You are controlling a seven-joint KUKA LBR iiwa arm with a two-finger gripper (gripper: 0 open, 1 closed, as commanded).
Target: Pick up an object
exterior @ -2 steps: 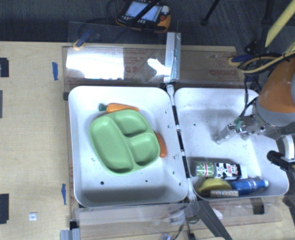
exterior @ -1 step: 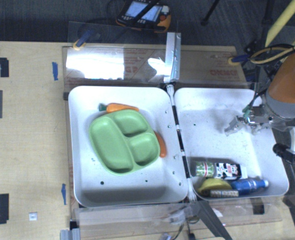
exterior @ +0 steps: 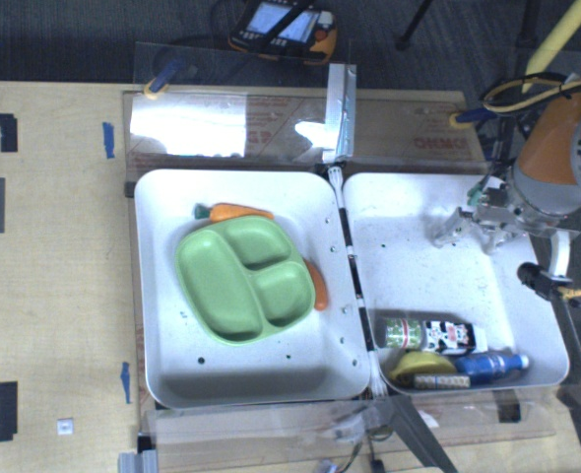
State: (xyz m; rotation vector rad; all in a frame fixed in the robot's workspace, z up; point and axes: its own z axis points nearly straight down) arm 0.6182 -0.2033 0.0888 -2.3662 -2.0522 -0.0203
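Hovering my hand [exterior: 455,227] over the right bin's [exterior: 409,284] bare upper floor, grip state unreadable, nothing lifted yet; candidate can [exterior: 428,335] and blue bottle [exterior: 489,366] lie along the near wall.

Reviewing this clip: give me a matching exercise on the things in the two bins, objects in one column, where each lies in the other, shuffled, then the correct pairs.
Things:
1. green divided plate
2. blue bottle
3. can with black and white label
4. gripper

Places:
A. near edge of the right bin, towards its right corner
B. middle of the left bin
C. over the far part of the right bin
D. right bin, just beyond the yellow object, near the divider

Pairs: 1-B, 2-A, 3-D, 4-C
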